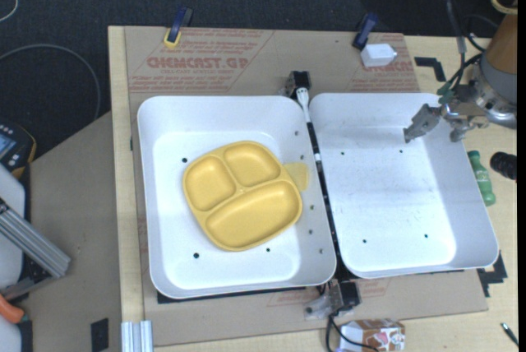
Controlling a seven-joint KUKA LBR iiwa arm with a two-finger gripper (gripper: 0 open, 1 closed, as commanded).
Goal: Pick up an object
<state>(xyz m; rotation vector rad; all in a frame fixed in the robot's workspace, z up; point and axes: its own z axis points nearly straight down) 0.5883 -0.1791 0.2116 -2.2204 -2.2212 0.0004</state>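
Over right bin (460,252) far rim, pincer (421,125) hovers, seemingly unladen.

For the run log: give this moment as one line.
gripper: above right bin, nothing held | yellow plate: in left bin | pick: not done

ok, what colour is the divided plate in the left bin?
Yellow: a three-compartment yellow plastic plate, seen best in the camera view.
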